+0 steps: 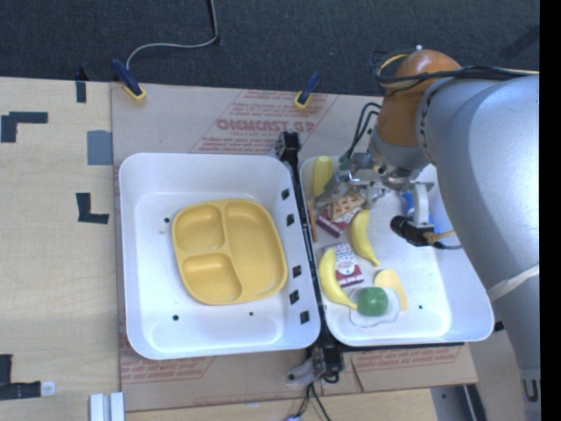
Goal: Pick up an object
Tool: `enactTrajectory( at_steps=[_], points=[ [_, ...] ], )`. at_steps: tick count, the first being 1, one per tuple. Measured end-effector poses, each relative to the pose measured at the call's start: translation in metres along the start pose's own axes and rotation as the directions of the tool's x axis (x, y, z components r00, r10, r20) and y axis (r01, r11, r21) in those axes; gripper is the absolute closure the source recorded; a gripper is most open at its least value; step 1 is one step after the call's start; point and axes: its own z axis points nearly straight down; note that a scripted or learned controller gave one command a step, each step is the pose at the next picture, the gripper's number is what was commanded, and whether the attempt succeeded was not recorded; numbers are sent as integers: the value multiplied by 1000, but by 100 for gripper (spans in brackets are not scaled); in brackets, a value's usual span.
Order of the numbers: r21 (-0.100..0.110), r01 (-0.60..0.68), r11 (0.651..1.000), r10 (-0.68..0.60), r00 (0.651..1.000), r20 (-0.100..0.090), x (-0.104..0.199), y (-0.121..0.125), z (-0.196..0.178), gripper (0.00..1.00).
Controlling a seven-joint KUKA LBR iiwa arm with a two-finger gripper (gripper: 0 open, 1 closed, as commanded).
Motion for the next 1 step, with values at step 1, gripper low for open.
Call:
enactTrajectory(
  at_steps=[1],
  points=[
    [1,0,1000,0,1000,3,-1,-1,-9,100]
  ],
)
